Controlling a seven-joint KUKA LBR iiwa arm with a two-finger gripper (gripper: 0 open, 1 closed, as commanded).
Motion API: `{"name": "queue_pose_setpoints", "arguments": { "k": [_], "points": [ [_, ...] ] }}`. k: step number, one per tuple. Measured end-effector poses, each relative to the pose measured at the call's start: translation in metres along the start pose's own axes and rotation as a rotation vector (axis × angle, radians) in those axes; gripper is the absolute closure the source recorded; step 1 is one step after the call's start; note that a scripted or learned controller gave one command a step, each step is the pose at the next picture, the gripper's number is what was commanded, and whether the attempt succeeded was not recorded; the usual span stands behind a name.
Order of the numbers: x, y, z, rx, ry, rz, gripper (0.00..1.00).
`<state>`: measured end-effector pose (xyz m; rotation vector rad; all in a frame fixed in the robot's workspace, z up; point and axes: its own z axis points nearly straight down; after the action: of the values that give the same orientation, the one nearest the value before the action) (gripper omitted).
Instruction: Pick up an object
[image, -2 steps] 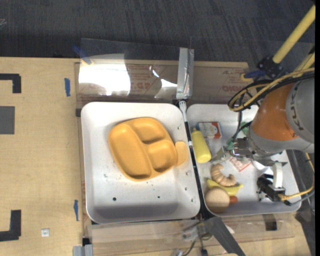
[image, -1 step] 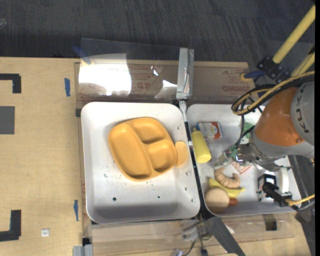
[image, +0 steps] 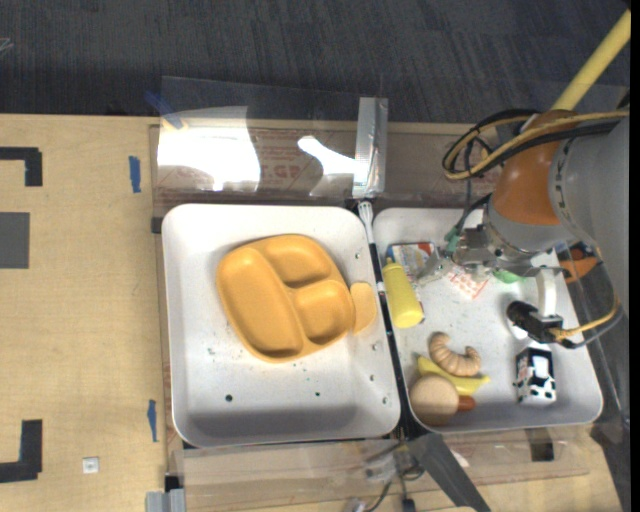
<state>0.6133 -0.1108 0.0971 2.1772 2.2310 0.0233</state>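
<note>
Nearest, in the right bin (image: 585, 400), lie a round tan ball (image: 434, 397), a croissant (image: 455, 354) and a black-and-white cow toy (image: 536, 375). Farther back, my gripper (image: 452, 250) hangs beside a yellow bottle (image: 402, 296); I cannot tell its grip. The left bin (image: 190, 330) holds an orange divided plate (image: 285, 295).

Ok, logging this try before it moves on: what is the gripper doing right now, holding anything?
Gripper: low over the right bin's back end, near the yellow bottle; open or closed cannot be told, nothing seen held.
</note>
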Motion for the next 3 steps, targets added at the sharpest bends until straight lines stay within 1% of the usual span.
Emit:
{"name": "queue_pose_setpoints", "arguments": {
  "k": [1,2,3],
  "points": [
    [0.002,0.053,0.003,0.037,0.001,0.016,0.00],
    [-0.036,0.037,-0.001,0.002,0.013,0.058,0.00],
    [-0.040,0.038,-0.014,-0.005,0.002,0.057,1.00]
  ]
}}
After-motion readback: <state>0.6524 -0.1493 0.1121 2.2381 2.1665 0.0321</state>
